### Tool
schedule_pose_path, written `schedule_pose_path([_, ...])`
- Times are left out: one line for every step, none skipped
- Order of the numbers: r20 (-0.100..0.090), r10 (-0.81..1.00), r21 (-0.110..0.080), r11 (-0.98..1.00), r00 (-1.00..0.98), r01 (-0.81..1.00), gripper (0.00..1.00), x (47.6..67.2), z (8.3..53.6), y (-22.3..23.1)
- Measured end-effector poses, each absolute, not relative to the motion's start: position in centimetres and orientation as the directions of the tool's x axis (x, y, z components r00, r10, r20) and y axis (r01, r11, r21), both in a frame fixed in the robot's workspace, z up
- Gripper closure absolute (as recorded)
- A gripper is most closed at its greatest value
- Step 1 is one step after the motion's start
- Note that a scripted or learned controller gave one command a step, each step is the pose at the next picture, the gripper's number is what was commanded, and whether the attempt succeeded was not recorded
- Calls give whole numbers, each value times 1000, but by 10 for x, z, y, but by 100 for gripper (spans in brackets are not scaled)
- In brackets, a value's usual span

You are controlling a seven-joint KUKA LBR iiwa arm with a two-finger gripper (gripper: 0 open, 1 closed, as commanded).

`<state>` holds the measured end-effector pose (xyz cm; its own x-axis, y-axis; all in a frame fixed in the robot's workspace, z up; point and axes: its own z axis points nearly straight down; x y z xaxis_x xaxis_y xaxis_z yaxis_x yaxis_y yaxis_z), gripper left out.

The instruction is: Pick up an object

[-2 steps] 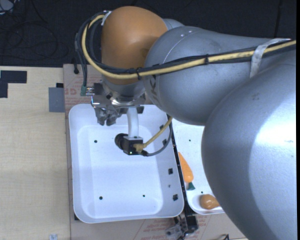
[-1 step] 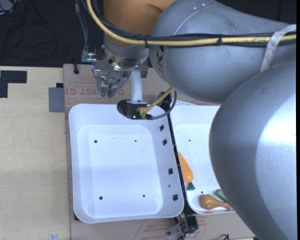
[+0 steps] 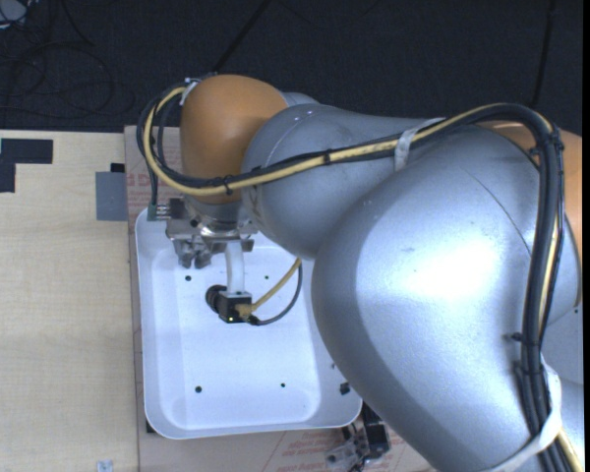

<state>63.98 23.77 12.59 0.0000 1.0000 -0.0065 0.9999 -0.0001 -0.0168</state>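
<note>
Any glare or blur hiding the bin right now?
Camera view: broad glare on the arm, which covers the right of the bin; the bin's bare floor is evenly lit and sharp; the background above is dark.

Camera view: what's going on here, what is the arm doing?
The grey arm reaches in from the right, and its bulk covers much of the bench. Its gripper is down at the far end of a white bin, close to the bin's floor. From this angle I cannot tell whether it has hold of anything, so the pick counts as not yet shown.
</note>
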Motion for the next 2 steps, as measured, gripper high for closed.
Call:
schedule_pose_path([-5,1000,-4,-6,6,1000,100,644,151,164])
schedule_pose_path([2,1000,9,-3,3,1000,100,646,270,158])
